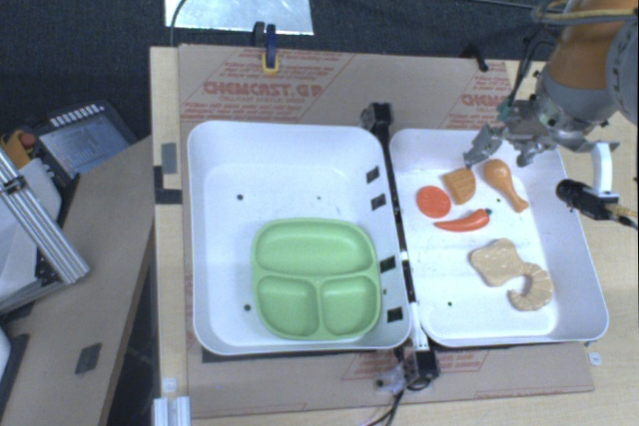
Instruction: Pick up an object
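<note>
Drumstick (504, 183) lies just under gripper (504, 147) — fingers spread wide, holding nothing; best descend straight, straddle narrow shaft, avoid orange chunk (459, 185) beside it — then close.

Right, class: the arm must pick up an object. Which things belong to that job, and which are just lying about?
Job:
gripper
drumstick
red chilli
tomato slice
orange chunk
bread slice
croissant
right bin

Lying about:
green divided plate
left bin
yellow clamp
</note>
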Controlling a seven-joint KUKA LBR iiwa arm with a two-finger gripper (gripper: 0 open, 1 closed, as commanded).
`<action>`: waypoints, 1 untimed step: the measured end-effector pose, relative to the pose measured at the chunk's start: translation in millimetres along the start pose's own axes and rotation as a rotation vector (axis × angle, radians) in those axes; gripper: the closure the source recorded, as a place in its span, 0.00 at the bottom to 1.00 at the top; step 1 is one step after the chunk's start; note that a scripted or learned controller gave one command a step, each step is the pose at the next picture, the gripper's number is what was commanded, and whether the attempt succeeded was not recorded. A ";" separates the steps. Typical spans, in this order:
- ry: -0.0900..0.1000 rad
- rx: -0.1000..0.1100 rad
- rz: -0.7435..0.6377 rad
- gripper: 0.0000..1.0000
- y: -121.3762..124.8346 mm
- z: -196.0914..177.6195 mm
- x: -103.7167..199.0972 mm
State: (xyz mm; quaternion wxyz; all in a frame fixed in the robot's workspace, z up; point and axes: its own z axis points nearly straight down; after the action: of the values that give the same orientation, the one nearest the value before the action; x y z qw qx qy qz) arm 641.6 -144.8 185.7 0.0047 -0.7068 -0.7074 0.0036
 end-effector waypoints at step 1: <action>-0.002 -0.013 -0.002 0.00 3.0 -8.5 0.3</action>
State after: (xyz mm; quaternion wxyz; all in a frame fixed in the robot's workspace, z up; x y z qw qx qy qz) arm 644.7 -144.5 194.2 -0.0006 -0.7060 -0.7082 -0.0003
